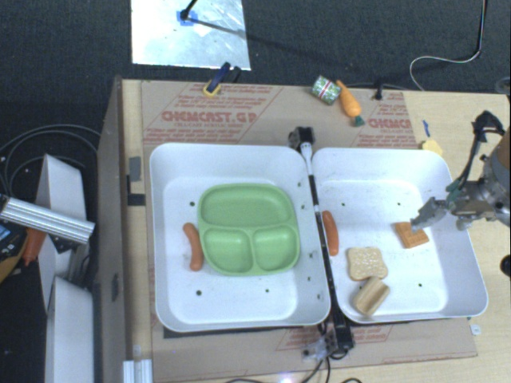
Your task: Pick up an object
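**Operator:** Report the pincer.

**Arm:** My pincer (421, 216) sits low in the right bin (471, 294), entering from the right rim. Whether it is released or clenched, I cannot tell; the tip is too small and blurred. Nothing is visibly grasped.

**Operator:** Locate the target.

**Arm:** The orange cracker (411, 235) lies just below the tip, touching or nearly so. I judge it the object in hand. Further down and to the left of the pincer lie a toast slice (366, 262) and a tan bread piece (370, 296). A sausage (330, 232) lies well to the left, against the divider. Beyond it, in the left bin (172, 214), sit a green tray (248, 229) and a second sausage (192, 246).

**Operator:** Procedure for a sound grasp?

**Arm:** Centre over the cracker. It looks thin and flat, so descend until nearly at the bin floor, straddle its narrower span, close squarely, then lift vertically. An off-centre closure would likely push it sideways instead of seizing it.
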Tool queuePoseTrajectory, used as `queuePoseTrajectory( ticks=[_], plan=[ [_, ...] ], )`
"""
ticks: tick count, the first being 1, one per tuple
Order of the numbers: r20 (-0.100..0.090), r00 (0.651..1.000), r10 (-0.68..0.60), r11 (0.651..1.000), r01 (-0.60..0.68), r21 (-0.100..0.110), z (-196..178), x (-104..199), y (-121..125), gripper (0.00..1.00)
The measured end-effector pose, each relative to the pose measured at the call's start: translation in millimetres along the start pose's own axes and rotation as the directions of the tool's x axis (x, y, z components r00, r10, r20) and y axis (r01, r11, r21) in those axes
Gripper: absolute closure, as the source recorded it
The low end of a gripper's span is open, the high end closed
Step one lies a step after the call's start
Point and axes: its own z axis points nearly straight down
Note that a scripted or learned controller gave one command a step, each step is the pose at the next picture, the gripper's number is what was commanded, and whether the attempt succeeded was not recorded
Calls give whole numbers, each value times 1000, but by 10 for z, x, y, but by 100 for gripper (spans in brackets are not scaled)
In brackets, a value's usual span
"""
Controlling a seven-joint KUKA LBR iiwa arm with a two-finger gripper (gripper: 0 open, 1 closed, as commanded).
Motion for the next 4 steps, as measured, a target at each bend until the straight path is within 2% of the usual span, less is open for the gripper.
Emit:
queuePoseTrajectory(
  ticks=[1, 2, 3, 4],
  plan=[
    [-2, 1000, 0, 1000, 0, 4, 1275, 468, 293, 0],
    [-1, 1000, 2, 1000, -2, 1, 1798, 562, 65, 0],
    [2, 1000, 2, 1000, -2, -2, 870, -107, 585, 0],
    [0, 1000, 2, 1000, -2, 0, 1798, -568, 636, 0]
  ],
)
